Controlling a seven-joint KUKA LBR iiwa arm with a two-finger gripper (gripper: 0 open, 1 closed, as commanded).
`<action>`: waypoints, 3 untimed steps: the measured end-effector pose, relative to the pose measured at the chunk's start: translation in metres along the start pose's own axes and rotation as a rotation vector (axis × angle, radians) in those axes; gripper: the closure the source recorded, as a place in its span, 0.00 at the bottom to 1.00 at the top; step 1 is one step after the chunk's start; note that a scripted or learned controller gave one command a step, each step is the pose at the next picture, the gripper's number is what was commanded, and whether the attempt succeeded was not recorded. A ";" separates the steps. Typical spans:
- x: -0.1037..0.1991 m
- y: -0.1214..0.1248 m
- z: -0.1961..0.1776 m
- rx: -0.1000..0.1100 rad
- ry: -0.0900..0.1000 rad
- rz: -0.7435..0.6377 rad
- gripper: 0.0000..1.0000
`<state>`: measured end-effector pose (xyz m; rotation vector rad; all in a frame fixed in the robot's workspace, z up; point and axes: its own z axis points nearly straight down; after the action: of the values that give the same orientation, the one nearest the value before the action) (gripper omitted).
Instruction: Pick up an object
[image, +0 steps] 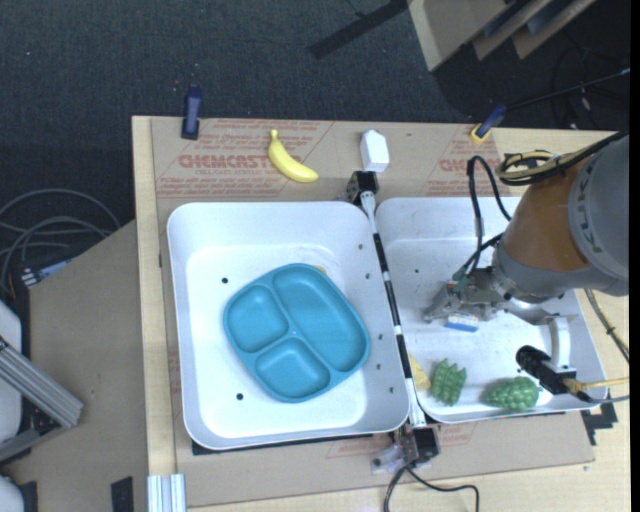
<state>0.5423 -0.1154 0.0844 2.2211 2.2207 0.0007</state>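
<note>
In the right-hand white bin (425, 228), low over its floor, my gripper (455, 300) hangs near the middle. Whether my jaws stand open or closed I cannot tell from this slant. Just under me, toward the bin's near edge, lies a small blue-and-white object (462, 323), flat on the floor and so close that I cannot say whether I touch it.

Farther toward that near edge, well apart from me, sit two knobbly green things. The green toy (447, 382) lies almost straight out from my jaws, and the second green toy (510, 393) lies off toward the side my arm comes in from. A small yellow piece (418, 377) lies just beside the first of them, close against the bin's wall.

Across the divider from me, the left-hand white bin (200, 250) holds a blue divided tray (295, 330) with three compartments — it lies flat near that bin's middle. Beyond both bins, far from my jaws, a yellow banana (290, 160) rests on the bench (240, 135).
</note>
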 end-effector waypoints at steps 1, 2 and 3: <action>-0.003 -0.022 0.000 0.003 0.001 0.000 0.00; 0.002 0.019 0.000 0.000 0.000 -0.001 0.00; 0.002 0.019 -0.010 -0.002 -0.001 -0.001 1.00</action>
<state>0.5616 -0.1137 0.0943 2.2184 2.2209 0.0013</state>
